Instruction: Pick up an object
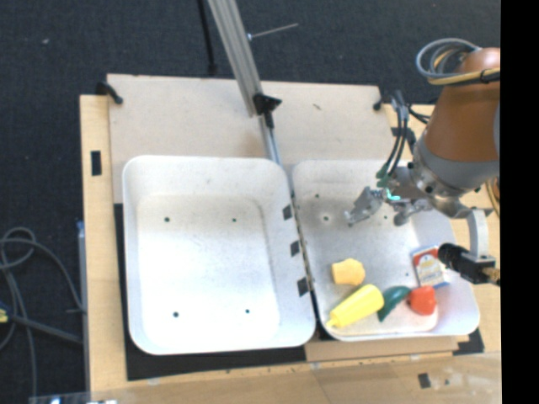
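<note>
Nearest the camera, along the front edge of the right bin (337, 183), lie three of its four items. One long yellow piece (355, 305) rests slantwise at the front rim. One dark green piece (393, 299) lies just beside its right end. One red piece (423, 300) sits touching the green one, at the bin's front right corner.

One small yellow block (348, 271) lies just behind the long yellow piece, apart from it.

One small carton (429, 268), white with red and blue print, stands by the right wall, just behind the red piece.

Count of bins: two, side by side on the surface (168, 116). Left bin (210, 251): white floor, a few dark specks, no items counted.

Arm: one, reaching in from the right, orange band above the wrist. Its hand (379, 209) hangs above the rear half of the right bin, well apart from all five items. Fingers (362, 207) stand spread, nothing between them.

One metal rail (240, 49) slants up from the rear edge of the surface between the bins.
</note>
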Tool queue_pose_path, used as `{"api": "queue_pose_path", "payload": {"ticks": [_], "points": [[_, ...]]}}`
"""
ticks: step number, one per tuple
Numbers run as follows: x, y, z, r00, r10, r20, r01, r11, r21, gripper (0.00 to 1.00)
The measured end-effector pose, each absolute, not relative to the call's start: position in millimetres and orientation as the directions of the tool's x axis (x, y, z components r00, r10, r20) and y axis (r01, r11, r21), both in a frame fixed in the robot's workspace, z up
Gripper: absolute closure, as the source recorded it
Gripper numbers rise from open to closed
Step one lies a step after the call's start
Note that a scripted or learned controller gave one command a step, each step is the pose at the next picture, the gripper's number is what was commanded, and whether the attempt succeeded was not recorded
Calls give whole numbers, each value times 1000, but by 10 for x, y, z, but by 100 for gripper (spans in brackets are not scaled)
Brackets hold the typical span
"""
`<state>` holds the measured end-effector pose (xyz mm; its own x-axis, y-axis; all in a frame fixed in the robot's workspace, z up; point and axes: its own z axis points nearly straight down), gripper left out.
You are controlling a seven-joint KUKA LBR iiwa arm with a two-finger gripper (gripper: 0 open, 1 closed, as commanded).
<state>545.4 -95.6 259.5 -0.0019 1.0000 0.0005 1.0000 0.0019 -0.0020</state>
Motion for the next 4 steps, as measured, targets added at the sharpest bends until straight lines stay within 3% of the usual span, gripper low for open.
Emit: {"api": "queue_pose_path", "payload": {"ticks": [1,4], "points": [[5461,-961,2615,1,1000,0,1000,-1,3,0],[5415,-1140,987,2,1000,-1,1000,-2,-3,0]]}}
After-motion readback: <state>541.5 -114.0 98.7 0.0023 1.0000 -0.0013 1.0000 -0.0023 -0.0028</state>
